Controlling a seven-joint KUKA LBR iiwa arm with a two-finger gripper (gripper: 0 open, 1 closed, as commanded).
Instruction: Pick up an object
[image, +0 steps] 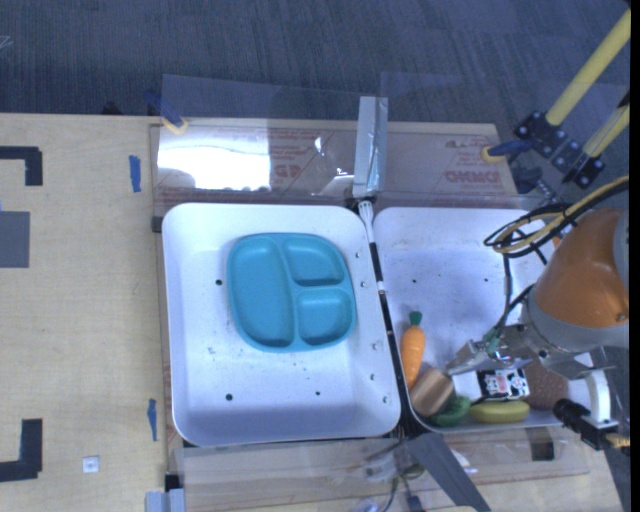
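The hand (462, 362) hovers low in the right bin (440, 250), just beside the carrot (412, 354) and wooden block (430, 390) — whether it is released or clenched, I cannot tell. The step looks like the approach; next it needs a clean close on one item.

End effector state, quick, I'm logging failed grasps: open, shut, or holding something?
End effector: cannot be told; it sits low in the right bin, beside the carrot.

Red print on the clear panels (300, 150), too faint to read.
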